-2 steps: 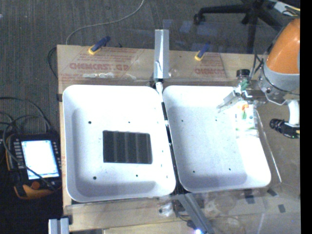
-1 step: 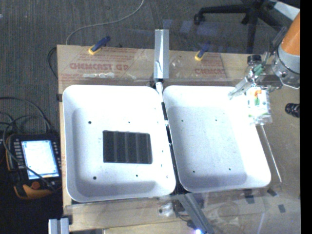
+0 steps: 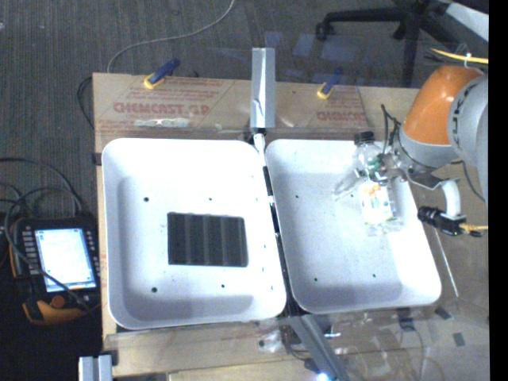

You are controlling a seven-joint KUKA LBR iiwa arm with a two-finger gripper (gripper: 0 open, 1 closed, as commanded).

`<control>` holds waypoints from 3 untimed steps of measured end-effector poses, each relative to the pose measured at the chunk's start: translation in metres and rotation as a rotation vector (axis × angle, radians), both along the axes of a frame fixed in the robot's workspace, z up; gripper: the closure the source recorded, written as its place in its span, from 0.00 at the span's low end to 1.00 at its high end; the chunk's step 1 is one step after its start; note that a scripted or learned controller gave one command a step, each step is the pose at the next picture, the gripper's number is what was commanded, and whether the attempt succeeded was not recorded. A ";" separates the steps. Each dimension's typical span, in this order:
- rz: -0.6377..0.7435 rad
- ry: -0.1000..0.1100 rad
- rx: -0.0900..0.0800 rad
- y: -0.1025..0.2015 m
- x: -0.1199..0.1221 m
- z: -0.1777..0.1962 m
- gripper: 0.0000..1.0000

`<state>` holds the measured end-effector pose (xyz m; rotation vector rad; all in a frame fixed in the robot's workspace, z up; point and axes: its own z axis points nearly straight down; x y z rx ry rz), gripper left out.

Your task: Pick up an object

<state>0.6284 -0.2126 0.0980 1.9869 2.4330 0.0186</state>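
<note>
Dark ribbed slab (image 3: pixel 207 239) is the obvious thing to grab here. It lies flat in the middle of the left bin (image 3: pixel 127 157), clear of all four walls. My guess is it's stiff and fairly light, some kind of grille or moulded plastic panel (can't make out the material). It sits low on the bin floor, so I'd say pinching across one of the short edges or a raised rib is the best bet. A flat top grab would probably just slide off.

Now the rest, left to right. A teach pendant (image 3: pixel 62 259) with a lit screen sits on the carpet floor (image 3: pixel 63 38) just off the counter (image 3: pixel 198 105), which looks like a brown board held by two blue-and-yellow clamps (image 3: pixel 161 72). The right bin (image 3: pixel 333 276) touches the left one along the middle seam.

The gripper (image 3: pixel 375 182) hangs over the right bin's upper right part, well apart from the slab. There's pale clutter with a bit of orange around it that I can't sort out, so I can't tell how the jaws stand or whether they have anything. The arm (image 3: pixel 436 105) comes in behind it, orange band showing. A chair base (image 3: pixel 381 22) stands on the floor beyond the counter.
</note>
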 end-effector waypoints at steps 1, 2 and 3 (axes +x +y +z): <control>0.035 -0.001 0.000 0.001 0.002 -0.006 0.00; 0.038 -0.003 0.001 0.003 0.003 0.004 1.00; 0.055 0.001 0.001 0.000 0.011 -0.006 1.00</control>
